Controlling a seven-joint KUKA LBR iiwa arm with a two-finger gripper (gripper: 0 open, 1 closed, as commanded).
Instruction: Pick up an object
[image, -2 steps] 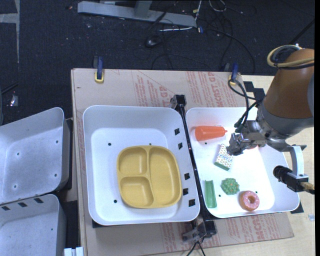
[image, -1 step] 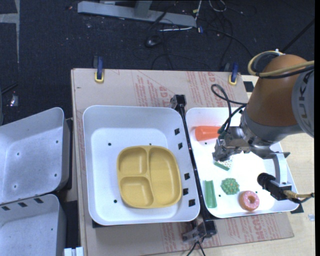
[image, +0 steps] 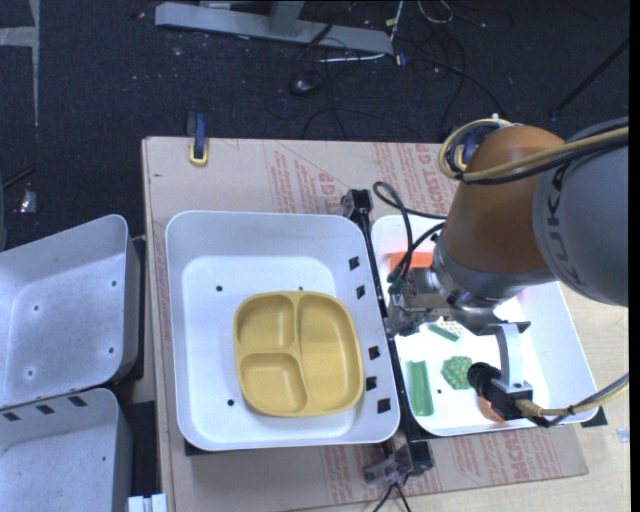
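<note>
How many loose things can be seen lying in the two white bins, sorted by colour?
Yellow: 1, the yellow three-compartment plastic plate in the left bin.
Green: 2, the flat green stick-shaped piece and the small green knobbly piece, both in the right bin.
Orange: 2, one orange piece by the arm and one orange piece near the bin's front edge.
Total: 5; the arm may hide more.

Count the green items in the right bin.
2: a green stick near the bin's left wall and a green textured lump just right of it. The arm may hide more.
</note>
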